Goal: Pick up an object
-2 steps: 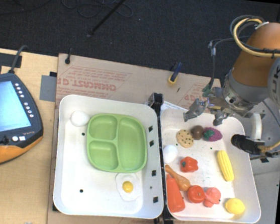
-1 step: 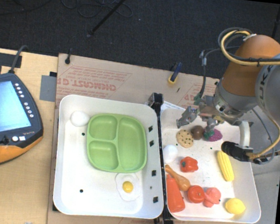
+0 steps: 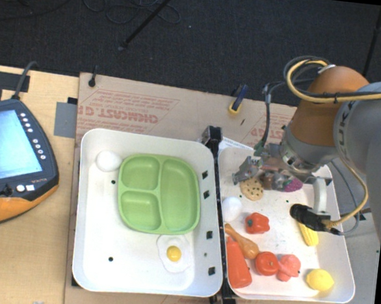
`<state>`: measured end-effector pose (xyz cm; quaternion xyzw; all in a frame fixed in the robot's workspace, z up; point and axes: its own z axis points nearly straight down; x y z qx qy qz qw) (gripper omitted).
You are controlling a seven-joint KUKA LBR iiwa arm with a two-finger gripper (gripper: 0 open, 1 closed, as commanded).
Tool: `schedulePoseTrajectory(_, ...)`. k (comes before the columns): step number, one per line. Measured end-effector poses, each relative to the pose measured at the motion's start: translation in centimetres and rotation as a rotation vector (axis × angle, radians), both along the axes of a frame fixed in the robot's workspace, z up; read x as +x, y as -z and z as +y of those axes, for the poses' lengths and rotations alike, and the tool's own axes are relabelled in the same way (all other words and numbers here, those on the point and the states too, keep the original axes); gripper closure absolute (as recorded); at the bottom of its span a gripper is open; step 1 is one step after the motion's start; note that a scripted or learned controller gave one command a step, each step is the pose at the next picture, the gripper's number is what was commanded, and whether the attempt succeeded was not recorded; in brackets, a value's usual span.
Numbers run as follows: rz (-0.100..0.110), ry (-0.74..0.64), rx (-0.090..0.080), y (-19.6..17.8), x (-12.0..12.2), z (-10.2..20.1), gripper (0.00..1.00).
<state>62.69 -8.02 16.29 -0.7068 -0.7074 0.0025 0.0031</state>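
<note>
My gripper [image 3: 260, 171] hangs low over the back of the right bin [image 3: 343, 256]. Just in front of it and touching its tip lies a tan cookie [image 3: 251, 188] with dark chips. A purple piece [image 3: 291, 185] sits close on the gripper's right. Further forward in this bin lie a red pepper [image 3: 257, 223], a white egg [image 3: 231, 204], a carrot [image 3: 242, 241], a tomato [image 3: 267, 262], a pink toy [image 3: 289, 266], a lemon [image 3: 319, 280] and a yellow corn cob [image 3: 308, 233]. Nothing is visibly lifted off the bin floor.
The left bin [image 3: 90, 239] holds a green divided plate [image 3: 159, 193], a white ball [image 3: 108, 161] and a fried egg [image 3: 174, 253]. A black divider [image 3: 215, 206] separates the bins. A control tablet [image 3: 7, 156] lies on the bench at far left. Cables loop above the wrist.
</note>
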Motion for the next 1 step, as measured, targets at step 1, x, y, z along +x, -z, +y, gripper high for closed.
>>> schedulePoseTrajectory(1, -0.001, 0.000, 0.000, 5.92, -0.42, -0.61, 0.00)
